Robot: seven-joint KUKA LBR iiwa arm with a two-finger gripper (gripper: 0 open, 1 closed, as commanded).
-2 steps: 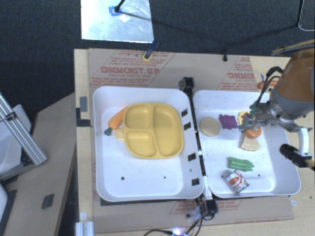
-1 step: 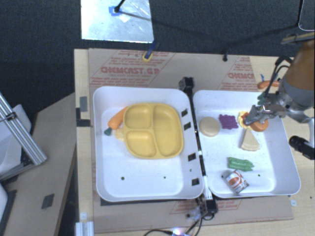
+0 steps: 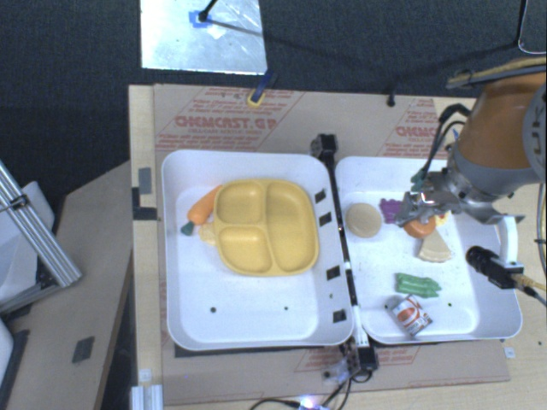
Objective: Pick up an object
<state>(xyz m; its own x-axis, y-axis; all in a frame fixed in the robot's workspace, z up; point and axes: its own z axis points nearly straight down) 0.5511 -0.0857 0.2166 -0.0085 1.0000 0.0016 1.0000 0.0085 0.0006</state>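
In the right bin [image 3: 496, 319], beside the round cracker [image 3: 364, 219]: hand [image 3: 420, 205] low over an orange piece [image 3: 419, 226], positioned for grasping; finger spread cannot be told.

A robotics lab: grey-and-orange arm [image 3: 504, 135] over twin white bins [image 3: 256, 336] of toy food; cables trailing.

Two white bins sat side by side: the left bin [image 3: 184, 314] held a yellow divided plate [image 3: 261, 226] with a carrot [image 3: 203, 204] touching its left edge. In the right bin [image 3: 491, 314], the gripper [image 3: 425, 202] hung over an orange piece [image 3: 420, 227], near a round cracker [image 3: 364, 219], a purple item [image 3: 391, 209], a pale wedge [image 3: 435, 248], a green pod [image 3: 417, 284] and a small can [image 3: 408, 314].
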